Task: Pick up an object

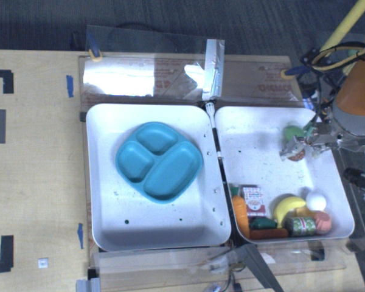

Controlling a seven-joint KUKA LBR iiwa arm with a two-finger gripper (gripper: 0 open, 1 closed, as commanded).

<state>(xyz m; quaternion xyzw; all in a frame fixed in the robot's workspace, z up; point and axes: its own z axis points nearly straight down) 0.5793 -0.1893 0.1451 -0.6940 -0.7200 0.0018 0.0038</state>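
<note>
Metal-grey gripper (299, 143) sits over the upper right part of the right bin (255, 126), reaching in from the right. Fingers are blurred at this size; can't tell how far open they are or whether anything is truly clamped. A green object (294, 132) sits right at the fingertips, with a small reddish-brown patch just under it; touching or merely beside, unclear. Shape soft-edged, maybe a leafy toy vegetable, too small to be sure.

Progress, judged: arm is at a candidate item, but a lift isn't confirmed. Grasp at best in progress; raising clear of the bin is left.

Further out, the other items crowd the near edge of the same bin: orange carrot (239, 215), small red-and-white packet (253, 201), yellow banana (288, 207), white egg (316, 202), green can (300, 225). All well apart from the gripper.

Left bin (103, 163) holds a blue divided plate (159, 161), flat, upright. Both bins rest on the wooden worktop (36, 163).
</note>
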